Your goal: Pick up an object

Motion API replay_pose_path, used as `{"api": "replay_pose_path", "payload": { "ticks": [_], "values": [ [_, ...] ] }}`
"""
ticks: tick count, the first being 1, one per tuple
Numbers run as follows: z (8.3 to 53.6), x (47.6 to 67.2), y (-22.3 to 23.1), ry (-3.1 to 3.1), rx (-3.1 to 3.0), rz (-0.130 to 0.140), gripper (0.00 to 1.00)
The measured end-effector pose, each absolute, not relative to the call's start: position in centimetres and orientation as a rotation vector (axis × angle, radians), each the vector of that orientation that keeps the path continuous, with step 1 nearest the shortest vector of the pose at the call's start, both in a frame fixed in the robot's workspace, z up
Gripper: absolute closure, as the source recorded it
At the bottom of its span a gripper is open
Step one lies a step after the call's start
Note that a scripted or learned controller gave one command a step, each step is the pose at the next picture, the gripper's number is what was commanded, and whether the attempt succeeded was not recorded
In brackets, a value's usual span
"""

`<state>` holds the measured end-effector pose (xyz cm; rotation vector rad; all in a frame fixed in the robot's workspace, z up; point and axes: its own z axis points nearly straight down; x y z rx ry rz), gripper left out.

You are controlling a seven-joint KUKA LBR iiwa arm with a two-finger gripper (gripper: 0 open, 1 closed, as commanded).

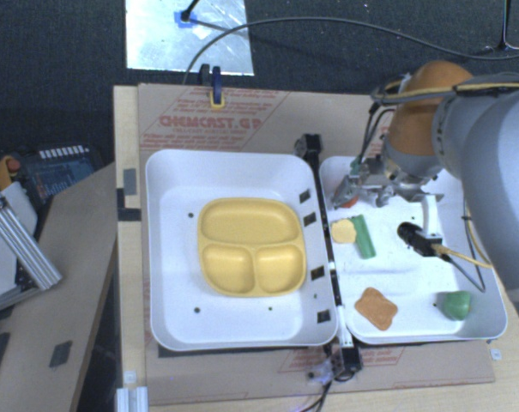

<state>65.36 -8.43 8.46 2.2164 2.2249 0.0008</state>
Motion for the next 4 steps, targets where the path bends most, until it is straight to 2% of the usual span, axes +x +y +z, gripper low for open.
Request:
{"api": "replay_pose_path", "payload": {
  "ticks": [1, 2, 3, 4],
  "values": [
    [9.6, 65.5, -8.4, 2.225, 2.213, 0.004, 1.0],
    [16.1, 65.7, -8.5, 2.222, 2.213, 0.006, 1.0],
    [21.5, 64.8, -8.8, 2.219, 2.216, 0.007, 1.0],
    [25.5, 65.0, -8.8, 2.223, 2.213, 0.006, 1.0]
  ]
}}
